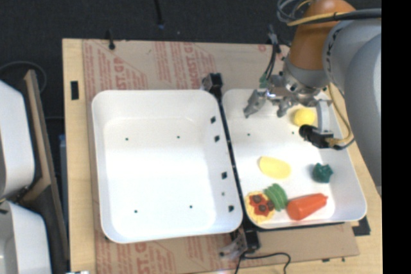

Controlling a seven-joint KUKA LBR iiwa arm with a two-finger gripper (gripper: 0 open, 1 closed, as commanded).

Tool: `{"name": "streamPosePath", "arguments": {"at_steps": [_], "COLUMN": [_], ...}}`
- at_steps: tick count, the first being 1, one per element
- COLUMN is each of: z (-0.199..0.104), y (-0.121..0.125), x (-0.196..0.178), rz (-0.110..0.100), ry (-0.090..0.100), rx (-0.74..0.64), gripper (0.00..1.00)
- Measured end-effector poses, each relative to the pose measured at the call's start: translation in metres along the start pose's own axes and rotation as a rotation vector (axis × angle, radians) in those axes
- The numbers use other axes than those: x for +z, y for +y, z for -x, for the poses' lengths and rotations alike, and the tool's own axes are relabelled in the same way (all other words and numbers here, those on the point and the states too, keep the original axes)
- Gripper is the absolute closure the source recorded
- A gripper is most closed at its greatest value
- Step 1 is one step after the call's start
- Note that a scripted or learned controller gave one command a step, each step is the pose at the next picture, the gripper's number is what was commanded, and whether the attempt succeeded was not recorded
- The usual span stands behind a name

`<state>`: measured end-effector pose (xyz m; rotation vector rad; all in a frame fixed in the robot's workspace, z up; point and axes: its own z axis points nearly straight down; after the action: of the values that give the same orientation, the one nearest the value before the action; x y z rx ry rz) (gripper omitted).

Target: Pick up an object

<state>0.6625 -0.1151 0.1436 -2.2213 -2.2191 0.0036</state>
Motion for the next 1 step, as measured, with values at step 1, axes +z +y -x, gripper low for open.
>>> {"name": "streamPosePath", "arguments": {"at_steps": [1], "z": [0.0006], "y": [0.0011], "x": [-0.0135], "rz": [0.006], "ry": [0.0], "rx": [0.001], "gripper": [1.0]}}
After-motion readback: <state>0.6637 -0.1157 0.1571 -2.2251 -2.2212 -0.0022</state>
